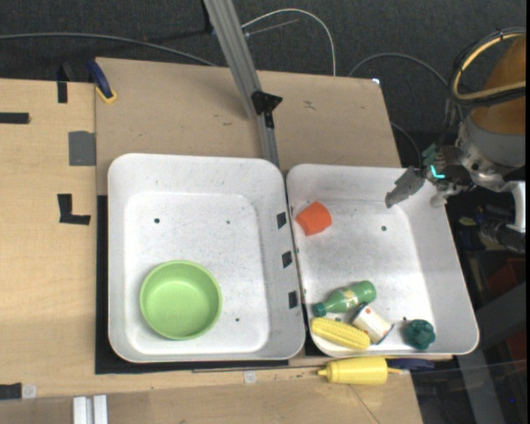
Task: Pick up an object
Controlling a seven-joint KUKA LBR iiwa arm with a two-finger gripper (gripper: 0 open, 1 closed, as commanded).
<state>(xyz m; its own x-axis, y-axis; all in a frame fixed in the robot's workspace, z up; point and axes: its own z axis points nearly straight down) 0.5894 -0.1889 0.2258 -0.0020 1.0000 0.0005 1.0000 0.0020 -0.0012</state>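
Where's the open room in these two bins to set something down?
Left bin: all bare except the green bowl in its near-left corner. Right bin: bare middle between the orange block and the near edge, where green bottle, corn and dark green toy crowd.

A small orange block-like object (314, 218) sits alone in the upper left of the right bin. Toward the frame's bottom, a green plastic bottle with a white label (345, 298) lies on its side, touching a yellow corn cob (340, 333) lying below it. A small white cylinder (373, 323) rests just beside them, and a dark green lumpy object (418, 332) lies near the bin's lower right corner.
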